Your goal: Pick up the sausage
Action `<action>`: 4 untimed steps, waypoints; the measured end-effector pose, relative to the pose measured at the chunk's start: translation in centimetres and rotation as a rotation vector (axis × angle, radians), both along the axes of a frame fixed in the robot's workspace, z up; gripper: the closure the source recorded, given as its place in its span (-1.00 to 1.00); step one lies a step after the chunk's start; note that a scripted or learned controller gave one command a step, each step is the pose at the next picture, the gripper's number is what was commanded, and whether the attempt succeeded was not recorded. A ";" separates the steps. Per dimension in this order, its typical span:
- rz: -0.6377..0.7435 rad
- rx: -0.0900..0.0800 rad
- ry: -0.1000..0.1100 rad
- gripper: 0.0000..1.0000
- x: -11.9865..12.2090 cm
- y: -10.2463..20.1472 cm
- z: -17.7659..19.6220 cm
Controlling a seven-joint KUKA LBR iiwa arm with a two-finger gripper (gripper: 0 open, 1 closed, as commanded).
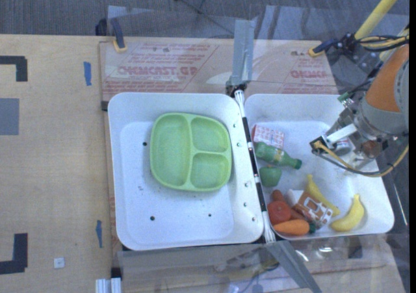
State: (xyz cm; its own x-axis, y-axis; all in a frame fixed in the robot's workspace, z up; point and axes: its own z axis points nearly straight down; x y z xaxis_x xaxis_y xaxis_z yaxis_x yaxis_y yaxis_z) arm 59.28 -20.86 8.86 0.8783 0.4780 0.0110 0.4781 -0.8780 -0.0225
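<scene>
Camera view: two white bins side by side, landmark is the green bottle (277, 155) lying on its side in the right bin (303, 119), close to the divider wall. Just above the bottle a pink-and-white packet (268, 136), about touching it. Just below the bottle a round green fruit (270, 175). Further below the bottle, past that fruit, a small reddish-brown piece that looks like the sausage (278, 195), partly hidden and hard to make out, touching the red tomato (281, 212) under it. Lowest below the bottle an orange carrot (292, 227) along the bin's near wall. Down and right of the bottle an orange snack box (312, 208), with one banana (318, 193) just beside it and a second banana (348, 215) further right. Left of the bottle, across the divider, the left bin (182, 217) holds a green three-compartment plate (156, 149) with nothing in any compartment. Right of the bottle, well apart from it, the gripper (355, 149) hangs over the right bin's right side on the grey-and-orange arm (390, 90); whether it is spread or closed cannot be told, and nothing is seen held in it. The sausage lies well apart from the gripper.
</scene>
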 end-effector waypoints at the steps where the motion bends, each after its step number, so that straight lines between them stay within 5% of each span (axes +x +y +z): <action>1: 0.014 0.006 -0.007 1.00 0.4 0.7 1.1; 2: 0.228 -0.023 -0.008 1.00 3.5 -0.5 0.0; 3: 0.548 -0.025 0.025 1.00 5.8 1.6 0.0; 4: 0.474 -0.027 0.022 1.00 5.7 10.3 0.0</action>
